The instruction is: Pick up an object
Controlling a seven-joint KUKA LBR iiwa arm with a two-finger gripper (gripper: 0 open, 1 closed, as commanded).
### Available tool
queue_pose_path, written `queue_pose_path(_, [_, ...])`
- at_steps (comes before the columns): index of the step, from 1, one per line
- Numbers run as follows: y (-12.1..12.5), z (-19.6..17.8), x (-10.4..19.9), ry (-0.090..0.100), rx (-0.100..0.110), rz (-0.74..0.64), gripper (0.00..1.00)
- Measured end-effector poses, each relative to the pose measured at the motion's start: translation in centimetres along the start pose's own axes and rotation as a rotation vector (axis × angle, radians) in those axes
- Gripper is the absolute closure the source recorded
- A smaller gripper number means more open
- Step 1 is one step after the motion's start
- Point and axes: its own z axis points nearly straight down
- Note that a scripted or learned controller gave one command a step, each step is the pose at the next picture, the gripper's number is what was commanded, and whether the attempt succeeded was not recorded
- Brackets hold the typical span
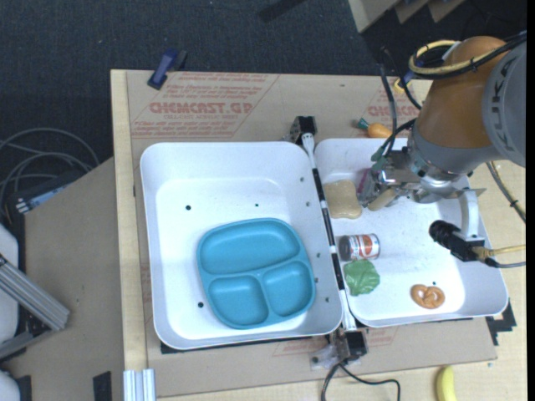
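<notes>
The arm (pixel 456 111) hangs low over the right bin (pixel 476 303), so this looks like the reach step. Its claw (pixel 378 189) is just beside the tan block (pixel 343 199); its opening I cannot tell. Next, it needs to straddle the block squarely.

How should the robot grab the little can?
Probably across its round middle, coming straight down from above. The can lies on its side in the right bin, so its curved wall faces up. One end sits close to the bin's left wall and the green thing lies just below it, so sideways approaches look crowded. Fingers should straddle the body, not the ends.
</notes>
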Motion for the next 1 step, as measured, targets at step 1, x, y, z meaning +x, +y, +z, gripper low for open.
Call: queue_pose_path(1, [-2.44, -2.20, 4.44, 0.000, 0.003, -0.001, 1.00])
